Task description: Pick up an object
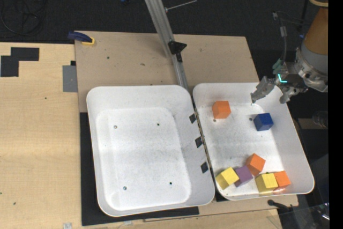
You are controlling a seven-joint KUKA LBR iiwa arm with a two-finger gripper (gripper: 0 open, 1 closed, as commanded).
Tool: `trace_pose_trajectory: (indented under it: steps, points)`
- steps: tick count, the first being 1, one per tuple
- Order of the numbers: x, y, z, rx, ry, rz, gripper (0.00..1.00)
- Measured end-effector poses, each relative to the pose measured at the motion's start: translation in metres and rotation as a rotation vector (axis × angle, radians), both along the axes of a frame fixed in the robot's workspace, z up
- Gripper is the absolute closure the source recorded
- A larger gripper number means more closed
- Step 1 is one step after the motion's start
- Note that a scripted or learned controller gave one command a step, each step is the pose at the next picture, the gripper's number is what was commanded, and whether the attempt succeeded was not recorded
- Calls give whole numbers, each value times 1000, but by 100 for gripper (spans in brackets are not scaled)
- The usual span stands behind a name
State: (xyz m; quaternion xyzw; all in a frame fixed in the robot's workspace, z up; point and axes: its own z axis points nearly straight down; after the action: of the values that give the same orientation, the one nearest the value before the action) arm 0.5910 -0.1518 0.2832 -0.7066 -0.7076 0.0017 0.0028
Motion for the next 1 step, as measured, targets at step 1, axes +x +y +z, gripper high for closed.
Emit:
trace_pose_trajectory:
  steps: [1]
  points:
    - [1, 0, 2, -1, -3, -1, 0]
